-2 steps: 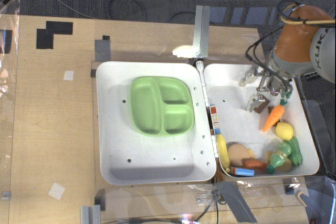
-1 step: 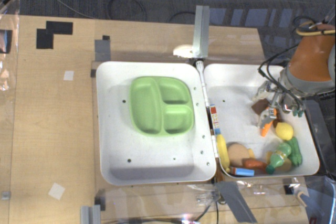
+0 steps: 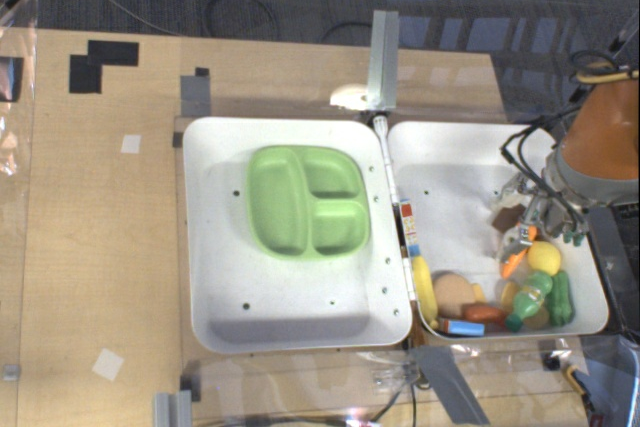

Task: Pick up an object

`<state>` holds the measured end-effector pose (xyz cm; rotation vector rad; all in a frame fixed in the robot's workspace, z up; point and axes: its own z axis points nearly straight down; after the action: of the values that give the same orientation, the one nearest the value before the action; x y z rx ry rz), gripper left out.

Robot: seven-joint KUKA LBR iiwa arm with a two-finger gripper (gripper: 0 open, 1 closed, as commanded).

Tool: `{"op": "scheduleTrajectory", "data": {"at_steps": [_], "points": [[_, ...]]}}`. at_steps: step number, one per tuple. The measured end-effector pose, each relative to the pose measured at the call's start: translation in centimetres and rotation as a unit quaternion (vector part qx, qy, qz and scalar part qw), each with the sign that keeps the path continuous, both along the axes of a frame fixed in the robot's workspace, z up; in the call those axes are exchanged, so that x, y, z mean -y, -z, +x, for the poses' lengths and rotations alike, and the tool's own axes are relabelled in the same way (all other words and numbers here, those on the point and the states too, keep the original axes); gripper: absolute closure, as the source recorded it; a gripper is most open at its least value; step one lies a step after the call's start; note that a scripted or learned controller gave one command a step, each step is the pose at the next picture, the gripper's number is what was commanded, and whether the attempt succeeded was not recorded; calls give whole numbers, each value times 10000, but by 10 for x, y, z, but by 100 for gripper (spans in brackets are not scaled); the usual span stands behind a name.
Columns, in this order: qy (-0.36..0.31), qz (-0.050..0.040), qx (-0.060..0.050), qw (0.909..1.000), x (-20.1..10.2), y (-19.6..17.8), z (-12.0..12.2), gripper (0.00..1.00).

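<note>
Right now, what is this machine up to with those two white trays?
The arm's gripper is down in the right bin, just above a heap of small toy foods: a yellow lemon, a banana and a green bottle among them. Nothing has clearly been lifted out. The left bin holds a green divided plate.

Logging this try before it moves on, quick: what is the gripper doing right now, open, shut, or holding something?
Gripper: cannot be told; it hangs low in the right bin, just above the yellow lemon.
</note>
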<state>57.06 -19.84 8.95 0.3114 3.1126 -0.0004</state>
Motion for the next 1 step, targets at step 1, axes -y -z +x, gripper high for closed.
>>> {"op": "scheduleTrajectory", "data": {"at_steps": [1], "points": [[175,-6,9,9998,-29,-1,-51,0]]}}
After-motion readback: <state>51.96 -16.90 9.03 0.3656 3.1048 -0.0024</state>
